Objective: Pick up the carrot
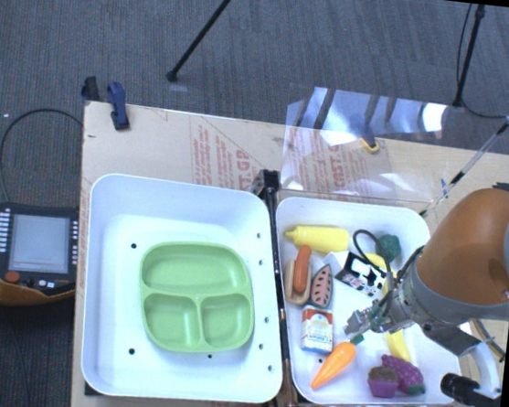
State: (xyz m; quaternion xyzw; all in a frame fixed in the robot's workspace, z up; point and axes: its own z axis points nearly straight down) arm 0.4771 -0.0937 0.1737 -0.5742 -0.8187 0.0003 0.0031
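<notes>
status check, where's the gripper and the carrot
Gripper low in the right white bin, just above the carrot's leafy end. Orange toy carrot lying free on the bin floor. Small red-and-white carton close beside it.

Both white bins (104,226) look like smooth plastic with a faint sheen. In the left one the green tray (195,294) is matt plastic. The bench (188,148) is bare board, dull and printed with red lettering. At 12 o'clock of the right bin a clear glossy sheet (374,130) catches glare. The carrot (334,364) looks smooth and slightly shiny, like plastic. The arm's orange band (471,243) is satiny. The floor (74,19) is rough dark carpet.
</notes>
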